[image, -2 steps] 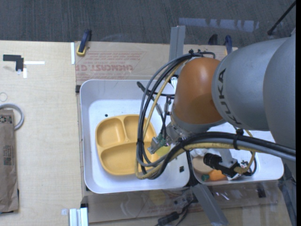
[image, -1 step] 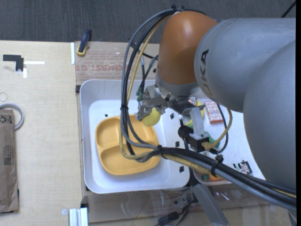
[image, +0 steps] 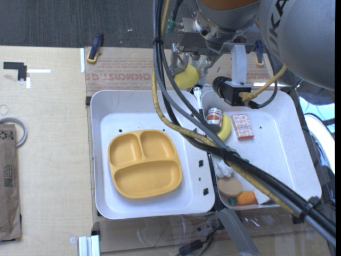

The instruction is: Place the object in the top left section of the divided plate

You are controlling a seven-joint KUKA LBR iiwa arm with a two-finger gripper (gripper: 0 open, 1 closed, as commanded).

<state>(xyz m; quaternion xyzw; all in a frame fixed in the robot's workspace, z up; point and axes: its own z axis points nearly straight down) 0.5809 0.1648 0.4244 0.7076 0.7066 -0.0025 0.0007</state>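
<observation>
Above the back rim between the two bins, my gripper [image: 187,68] hangs with a yellow lemon-like object [image: 186,78] clamped between my fingers [image: 200,71]; object is up in the air, over the top edge of the left bin [image: 101,159], not touching it

Divided plate [image: 145,163] sits flat in the left bin, yellow-orange, three sections: two small ones at the far side, one long one at the near side. Top left section [image: 126,147] has nothing in it. Object is well apart from the plate, up and to the right of it

Right bin [image: 287,143] holds the rest: a small can [image: 213,116] with a red label near the back left corner, a banana [image: 226,128] just beside it and touching, a red-and-white patterned box [image: 243,126] just right of the banana. Near the front left corner: a round tan disc [image: 230,186], an orange item [image: 246,198] next to it, something crumpled and white [image: 225,170] behind them, partly hidden by my cables [image: 250,169]

Cables run diagonally across the divider between the bins and over the right bin's front

On the bench [image: 48,143] left of the bins: a brown paper packet [image: 9,185] at the edge, a grey ring [image: 20,129] above it
</observation>
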